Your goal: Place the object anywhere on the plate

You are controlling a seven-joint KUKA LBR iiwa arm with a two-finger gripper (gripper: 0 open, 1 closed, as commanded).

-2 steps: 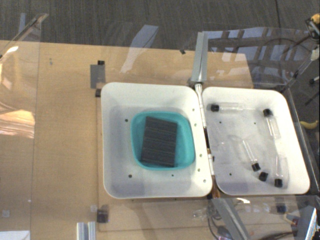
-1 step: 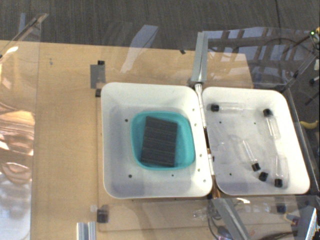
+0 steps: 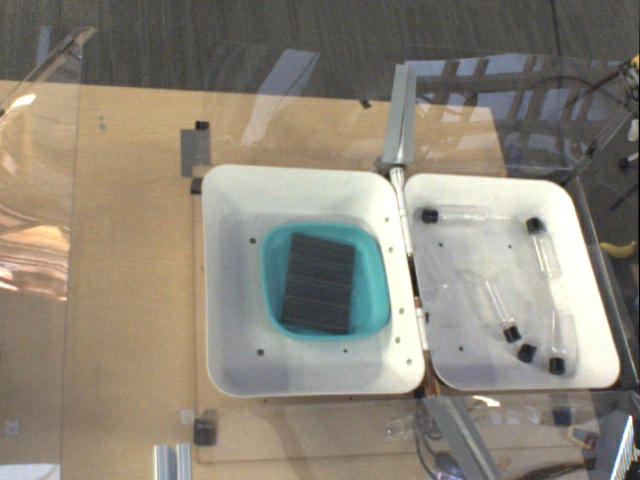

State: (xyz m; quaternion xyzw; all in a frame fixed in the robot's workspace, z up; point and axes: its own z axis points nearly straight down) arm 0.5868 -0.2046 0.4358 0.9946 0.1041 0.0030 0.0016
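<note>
Task looks done | block (image 3: pixel 320 284) lies flat on plate (image 3: pixel 372 308), inside its rim | gripper state: you cannot tell | nothing left, you judge.

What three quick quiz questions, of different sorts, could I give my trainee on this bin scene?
1. True or false: the dark ribbed block lies on the teal plate.
2. Which bin holds the clear tubes with black caps: A left bin, B right bin?
3. Fill in: the plate sits in the ____ bin.

Key: 1 true; 2 B; 3 left.
</note>
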